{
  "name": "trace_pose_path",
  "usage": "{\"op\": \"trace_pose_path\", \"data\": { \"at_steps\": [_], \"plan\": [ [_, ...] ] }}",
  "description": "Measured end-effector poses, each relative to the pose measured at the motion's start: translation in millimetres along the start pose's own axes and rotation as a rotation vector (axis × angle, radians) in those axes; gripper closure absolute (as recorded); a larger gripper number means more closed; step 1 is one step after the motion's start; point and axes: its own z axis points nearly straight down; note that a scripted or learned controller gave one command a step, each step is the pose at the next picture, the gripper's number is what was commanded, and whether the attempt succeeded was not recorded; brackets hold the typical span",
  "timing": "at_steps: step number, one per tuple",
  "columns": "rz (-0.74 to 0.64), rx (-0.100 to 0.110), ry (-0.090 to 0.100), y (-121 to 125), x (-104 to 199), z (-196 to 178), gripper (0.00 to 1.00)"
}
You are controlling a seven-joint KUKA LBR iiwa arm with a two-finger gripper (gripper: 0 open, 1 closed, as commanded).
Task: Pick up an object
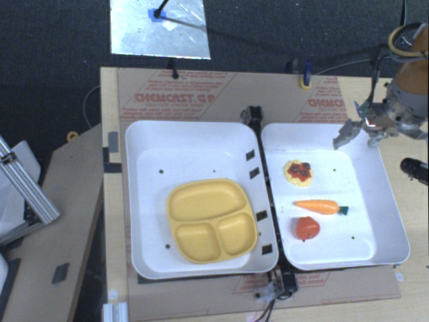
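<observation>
The pincer (350,137) hangs at the far right corner of the right bin (389,206), at the end of the grey arm (409,96) that reaches in from the right side of the view. It carries nothing. At this size the view does not settle whether it is spread or closed.

Three candidates lie in the right bin, all on the near side of the pincer and a little to the view's left of it. The closest is a small yellow pastry with red topping (299,172), near the bin's middle at the far end. Just nearer the camera lies a toy carrot (318,207), flat on the bin floor, its long axis running nearly left to right across the view with the green stub at the right end. Just beside that, nearer still, sits a red tomato (307,229).

The left bin (154,153) holds a yellow divided tray (212,219), well apart from the pincer across the bins' shared wall.

The coming move probably calls for a short travel toward the camera and leftward, then a descent. If the carrot is chosen, closing across its narrow width, at right angles to its left-right axis, looks the safer grip.
</observation>
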Motion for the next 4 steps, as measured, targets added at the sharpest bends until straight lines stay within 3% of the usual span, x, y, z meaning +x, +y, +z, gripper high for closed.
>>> {"op": "trace_pose_path", "data": {
  "at_steps": [2, 3, 4],
  "plan": [
    [0.004, 0.000, 0.000, 1.2, 2.2, 104.1, 0.00],
    [0.003, -0.008, -0.003, 3.2, 1.5, 90.0, 1.00],
    [0.001, -0.009, -0.003, 7.7, 1.9, 25.1, 1.00]
  ]
}}
